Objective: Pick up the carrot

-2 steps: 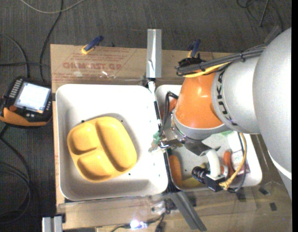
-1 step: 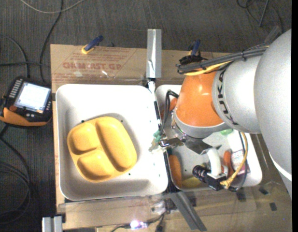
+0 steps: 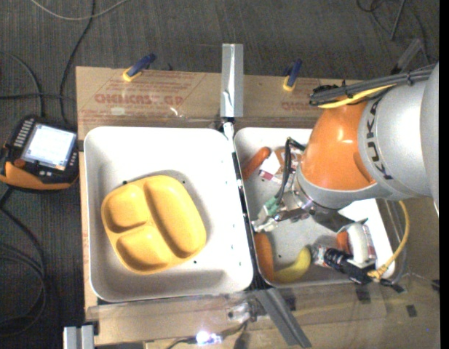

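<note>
Claw [image 3: 268, 220] low in the right-hand shallow white bin [image 3: 388, 227] — whether it's clenched or released, I cannot tell.

Just below it, the orange tapered carrot [image 3: 263, 253] lies against the bin's left wall, beside a yellow curved banana [image 3: 295, 265]. Over in the left white bin [image 3: 100, 147] sits a yellow three-section plastic plate [image 3: 153, 222] — well apart.

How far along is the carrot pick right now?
Done: the arm has reached over the right bin, and the gripper sits low near that bin's left wall. In hand: nothing that I can see; the carrot lies on the bin floor just below the gripper, beside the banana. Left: close on the carrot and lift it. The yellow plate in the left bin plays no part.
</note>
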Robot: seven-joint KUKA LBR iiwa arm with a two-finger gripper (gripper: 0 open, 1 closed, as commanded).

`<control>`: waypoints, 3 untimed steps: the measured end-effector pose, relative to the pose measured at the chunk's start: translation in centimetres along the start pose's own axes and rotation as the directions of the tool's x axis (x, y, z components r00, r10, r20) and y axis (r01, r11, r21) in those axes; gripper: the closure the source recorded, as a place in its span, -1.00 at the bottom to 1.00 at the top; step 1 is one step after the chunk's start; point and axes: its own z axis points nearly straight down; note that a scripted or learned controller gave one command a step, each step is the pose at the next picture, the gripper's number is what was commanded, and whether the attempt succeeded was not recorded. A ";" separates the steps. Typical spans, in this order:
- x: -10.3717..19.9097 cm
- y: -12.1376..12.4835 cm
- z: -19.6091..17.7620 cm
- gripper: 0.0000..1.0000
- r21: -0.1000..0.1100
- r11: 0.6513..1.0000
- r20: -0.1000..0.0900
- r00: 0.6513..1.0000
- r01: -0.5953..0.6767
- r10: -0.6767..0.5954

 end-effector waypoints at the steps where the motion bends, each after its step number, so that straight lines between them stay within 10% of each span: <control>1: -3.2 2.5 0.0 1.00 0.000 0.998 -0.001 0.998 -0.058 0.058; 2: 1.7 0.4 -0.9 1.00 -0.001 0.946 -0.003 0.946 0.324 -0.324; 3: 4.2 0.9 0.0 1.00 -0.001 0.759 -0.003 0.759 0.651 -0.651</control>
